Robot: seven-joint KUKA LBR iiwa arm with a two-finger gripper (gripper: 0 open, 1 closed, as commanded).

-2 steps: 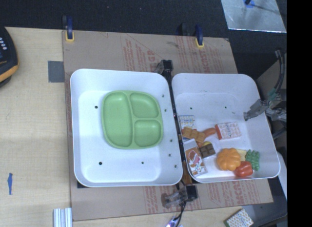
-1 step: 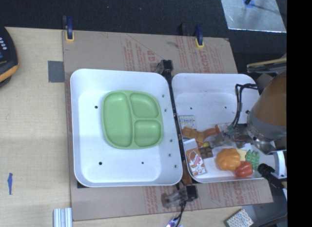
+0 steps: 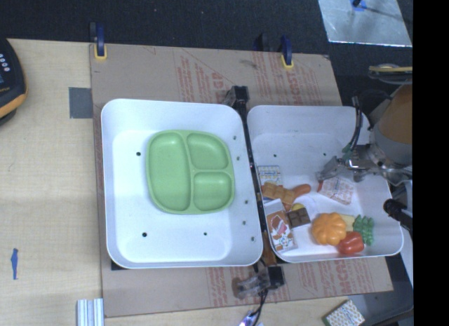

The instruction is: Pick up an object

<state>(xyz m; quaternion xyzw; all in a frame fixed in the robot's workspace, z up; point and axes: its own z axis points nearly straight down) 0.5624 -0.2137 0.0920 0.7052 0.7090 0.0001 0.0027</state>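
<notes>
Camera view, tool (image 3: 335, 171) over right bin (image 3: 295, 125), grip state unclear, card packets' (image 3: 279, 232) print unreadable.

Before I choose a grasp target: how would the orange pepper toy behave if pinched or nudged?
The orange pepper looks rounded and lobed, so it may roll or slip from the fingers. It touches the red and green piece, so a push would probably shift both.

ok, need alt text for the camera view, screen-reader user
The grey arm's end effector hovers low over the right white bin, just above a small packet, near a toy orange pepper, a red and green toy vegetable, a brown figure and small cards. The left white bin holds a green divided plate.
</notes>
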